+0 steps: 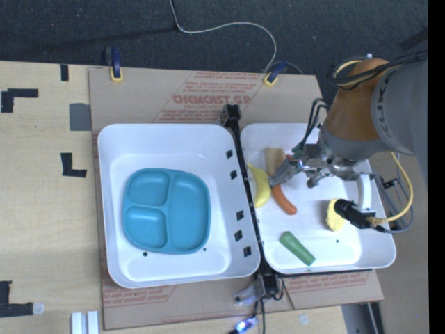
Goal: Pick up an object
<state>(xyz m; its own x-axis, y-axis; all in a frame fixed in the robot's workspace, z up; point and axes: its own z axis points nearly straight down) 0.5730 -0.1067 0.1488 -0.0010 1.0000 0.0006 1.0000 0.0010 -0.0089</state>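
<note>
My gripper (284, 175) hung low over the right bin (375, 259), close to its divider edge, with my grey arm (361, 117) reaching in from the bench's right side. Its dark fingers came to a point just above the upper end of an orange carrot (284, 201); nothing lay between them, and from this slant I could not tell how far apart they stood.

The carrot was the nearest thing to my hand and, by my judgement, the likeliest to be picked. It lay near the middle of the right bin, its long axis running on a slant from the divider side down toward the bin's front edge, so it stretched away from my fingertips toward the front. A yellow banana (260, 186) lay just beside it against the divider edge, near enough to get in the way of a finger. A tan block (274, 160) sat toward the back edge, partly under my hand.

Farther off, a green stick (297, 248) lay by the front edge and a yellow piece (336, 218) toward the right-hand edge, partly behind a black fitting on my wrist. A blue divided plate (167, 209) filled the middle of the left bin (111, 145).

To take the carrot I would have needed to drop a little and close across its narrow width.
</note>
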